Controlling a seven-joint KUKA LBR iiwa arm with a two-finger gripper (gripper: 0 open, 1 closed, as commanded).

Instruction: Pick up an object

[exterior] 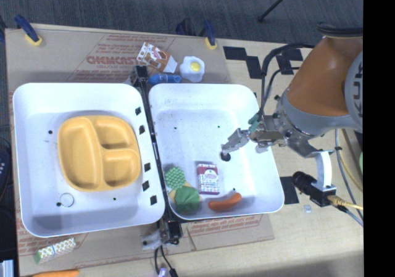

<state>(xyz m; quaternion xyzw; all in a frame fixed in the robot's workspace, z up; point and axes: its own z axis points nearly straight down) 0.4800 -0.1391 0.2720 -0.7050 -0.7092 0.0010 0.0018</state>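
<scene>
My gripper hangs over the right part of the right bin, its fingers pointing left and down with nothing between them. Below it, near the bin's front, lies a small red and white packet. An orange carrot-like piece lies at the front edge. A green and yellow toy vegetable and a green knobbly piece sit at the front left corner.
The left bin holds a yellow divided tray. Behind the bins on the cardboard lie a small carton, a blue item and a white and yellow egg toy. A wrapped item lies at the front left.
</scene>
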